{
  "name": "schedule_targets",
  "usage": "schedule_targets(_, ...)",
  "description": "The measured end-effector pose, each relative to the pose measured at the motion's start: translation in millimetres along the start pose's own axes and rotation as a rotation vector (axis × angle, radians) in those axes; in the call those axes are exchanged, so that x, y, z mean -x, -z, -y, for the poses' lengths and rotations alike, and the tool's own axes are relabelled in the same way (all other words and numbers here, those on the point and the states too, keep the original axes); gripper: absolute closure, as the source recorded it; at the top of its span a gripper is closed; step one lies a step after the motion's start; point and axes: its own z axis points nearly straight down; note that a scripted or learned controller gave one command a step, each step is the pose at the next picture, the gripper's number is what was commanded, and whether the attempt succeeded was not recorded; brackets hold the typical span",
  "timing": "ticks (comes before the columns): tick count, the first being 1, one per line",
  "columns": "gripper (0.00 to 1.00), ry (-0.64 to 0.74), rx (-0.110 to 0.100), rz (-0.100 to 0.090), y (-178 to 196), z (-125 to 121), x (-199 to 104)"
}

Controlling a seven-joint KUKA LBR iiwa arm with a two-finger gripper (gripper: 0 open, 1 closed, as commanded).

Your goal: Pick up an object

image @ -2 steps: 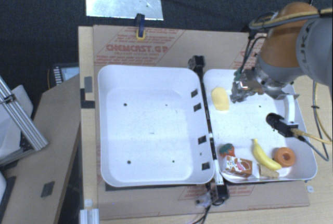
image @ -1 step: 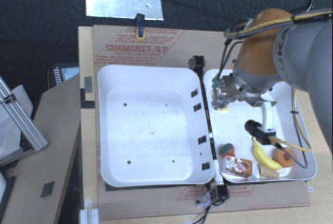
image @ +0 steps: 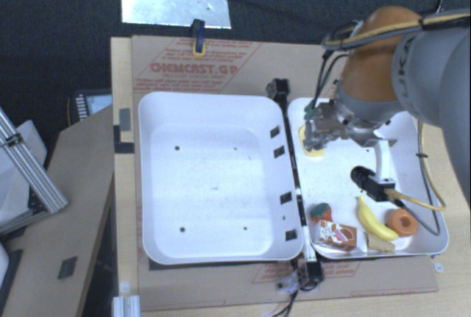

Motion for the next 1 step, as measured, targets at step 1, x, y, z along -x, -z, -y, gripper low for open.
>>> schedule_targets(1,1.0,0.002,0.002,0.0,10.5,-0.9,-0.1)
